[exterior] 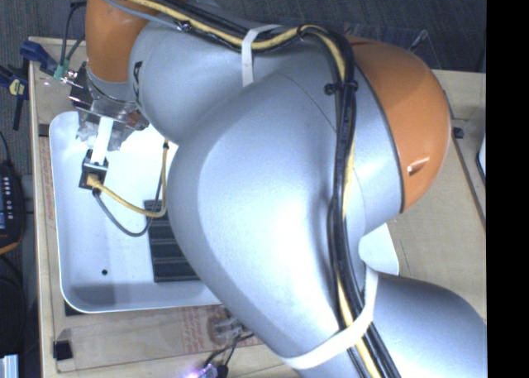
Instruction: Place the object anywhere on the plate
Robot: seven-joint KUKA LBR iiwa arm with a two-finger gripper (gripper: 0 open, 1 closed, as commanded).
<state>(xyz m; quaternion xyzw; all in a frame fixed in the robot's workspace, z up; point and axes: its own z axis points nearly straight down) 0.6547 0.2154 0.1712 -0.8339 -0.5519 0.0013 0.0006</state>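
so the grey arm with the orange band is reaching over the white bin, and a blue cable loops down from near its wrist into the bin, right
Nearly. The cable looping down from near the wrist into the white bin is yellow, not blue; the camera view shows this. The rest holds: the grey arm with the orange band is reaching over that bin.

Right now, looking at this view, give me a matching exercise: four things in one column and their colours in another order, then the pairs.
Things:
1. bin
2. cable loop over the bin
3. band above the wrist
4. ridged slab lying in the bin

Colours:
A. orange
B. dark, near black
C. white
D. yellow

Pairs: 1-C, 2-D, 3-A, 4-B
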